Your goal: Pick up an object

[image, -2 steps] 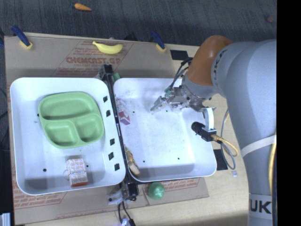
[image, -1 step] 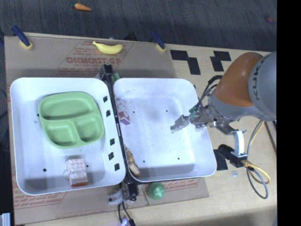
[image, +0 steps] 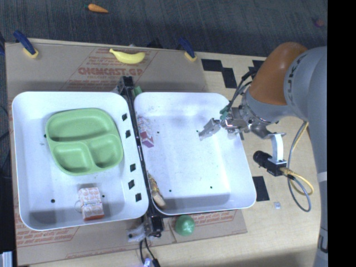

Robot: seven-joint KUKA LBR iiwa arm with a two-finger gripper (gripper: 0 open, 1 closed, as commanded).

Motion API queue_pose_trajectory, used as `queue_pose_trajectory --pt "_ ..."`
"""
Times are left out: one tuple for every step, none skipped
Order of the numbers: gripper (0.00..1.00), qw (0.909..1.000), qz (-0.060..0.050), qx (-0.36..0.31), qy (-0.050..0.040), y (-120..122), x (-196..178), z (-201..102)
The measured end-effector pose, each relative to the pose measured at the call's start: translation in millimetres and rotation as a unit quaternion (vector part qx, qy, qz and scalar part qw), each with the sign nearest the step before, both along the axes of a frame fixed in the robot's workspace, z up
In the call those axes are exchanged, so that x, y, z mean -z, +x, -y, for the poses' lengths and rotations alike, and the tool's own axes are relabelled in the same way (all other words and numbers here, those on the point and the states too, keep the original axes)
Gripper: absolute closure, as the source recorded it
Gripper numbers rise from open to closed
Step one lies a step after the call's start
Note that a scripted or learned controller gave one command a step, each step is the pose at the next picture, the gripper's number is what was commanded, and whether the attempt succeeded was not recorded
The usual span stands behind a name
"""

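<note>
Meanwhile, end effector (image: 210,129) hovers over right bin (image: 183,199).

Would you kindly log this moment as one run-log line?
arm: over right bin | gripper: above bin floor, nothing visibly held | green tray, small carton: left bin

bench (image: 289,227) | cardboard sheet (image: 83,71) under two white bins (image: 22,149) | banana (image: 127,55) | green ball (image: 184,225), possibly fruit
</note>
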State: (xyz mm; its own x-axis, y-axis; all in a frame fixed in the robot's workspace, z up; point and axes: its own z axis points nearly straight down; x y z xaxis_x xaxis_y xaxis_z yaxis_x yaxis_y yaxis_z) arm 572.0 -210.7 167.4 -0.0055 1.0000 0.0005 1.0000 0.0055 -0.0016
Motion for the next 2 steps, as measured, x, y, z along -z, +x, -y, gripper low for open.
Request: queue_pose_trajectory --pt "0.0 1.0 0.0 0.0 0.0003 50.0 4.0 -0.2" --pt "0.0 1.0 -0.001 0.0 0.0001 -18.0 76.0 0.0"
